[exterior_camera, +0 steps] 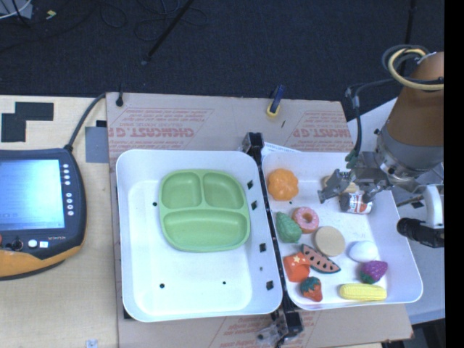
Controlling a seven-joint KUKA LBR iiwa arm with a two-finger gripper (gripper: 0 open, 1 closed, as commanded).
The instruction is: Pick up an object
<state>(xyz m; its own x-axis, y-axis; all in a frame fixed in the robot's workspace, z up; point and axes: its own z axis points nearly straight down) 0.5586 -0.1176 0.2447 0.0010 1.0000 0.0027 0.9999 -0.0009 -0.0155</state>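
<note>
The right bin (403,290) holds several toy foods: an orange (283,184), a pink donut (306,218), a green vegetable (287,228), a tan disc (330,241), a watermelon slice (320,260), a red pepper (296,268), a strawberry (312,288), a corn cob (362,292), a white egg (363,251) and purple grapes (374,270). My gripper (346,188) hangs low over the bin's upper right part, right beside a small red and white can (359,205). Whether the can sits between the fingers is unclear.
The left bin (145,281) carries a green divided plate (204,210). A teach pendant (36,209) lies at the far left of the bench. The arm's grey and orange body (417,114) rises at the right edge.
</note>
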